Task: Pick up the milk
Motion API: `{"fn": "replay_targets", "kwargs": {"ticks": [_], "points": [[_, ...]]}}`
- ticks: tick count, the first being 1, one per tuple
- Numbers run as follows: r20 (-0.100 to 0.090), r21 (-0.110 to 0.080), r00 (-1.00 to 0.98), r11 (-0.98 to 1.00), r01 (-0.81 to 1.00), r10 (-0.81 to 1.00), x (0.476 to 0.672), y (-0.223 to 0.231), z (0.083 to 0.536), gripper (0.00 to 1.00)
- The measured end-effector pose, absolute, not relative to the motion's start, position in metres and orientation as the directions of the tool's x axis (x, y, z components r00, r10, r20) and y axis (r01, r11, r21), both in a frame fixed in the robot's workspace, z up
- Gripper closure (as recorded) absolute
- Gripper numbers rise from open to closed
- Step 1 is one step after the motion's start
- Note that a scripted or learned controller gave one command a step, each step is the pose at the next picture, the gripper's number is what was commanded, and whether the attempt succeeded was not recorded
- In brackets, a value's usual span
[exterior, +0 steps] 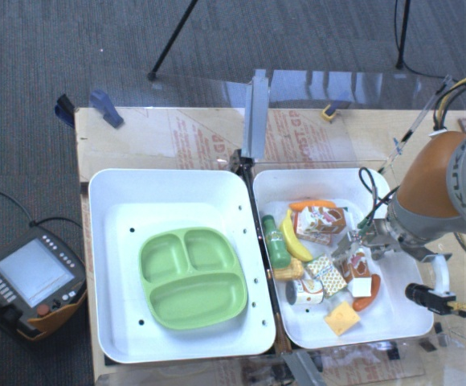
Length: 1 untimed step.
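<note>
Claw (360,252) was down inside the right bin (402,316), over the pile of toy food near the bin's middle. From my screen I honestly couldn't tell how the claw was set, too much clutter around it. Milk (326,275), the little checkered carton, was lying tilted just left of the claw, with a banana (296,242) and green bottle (276,242) further left. A cheese wedge (342,319) sat near the front wall. Over in the left bin (116,215) was a green divided plate (194,277). Both bins sat on the tabletop (161,139).
</note>
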State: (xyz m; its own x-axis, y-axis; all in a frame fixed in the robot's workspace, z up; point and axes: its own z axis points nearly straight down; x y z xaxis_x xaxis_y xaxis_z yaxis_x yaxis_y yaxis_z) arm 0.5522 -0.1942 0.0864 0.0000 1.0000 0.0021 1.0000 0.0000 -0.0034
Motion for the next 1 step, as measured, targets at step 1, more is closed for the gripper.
{"fn": "replay_targets", "kwargs": {"ticks": [1], "points": [[0.004, -0.006, -0.001, 0.001, 1.0, 1.0, 0.5524, -0.1936, 0.0954, 1.0]]}}
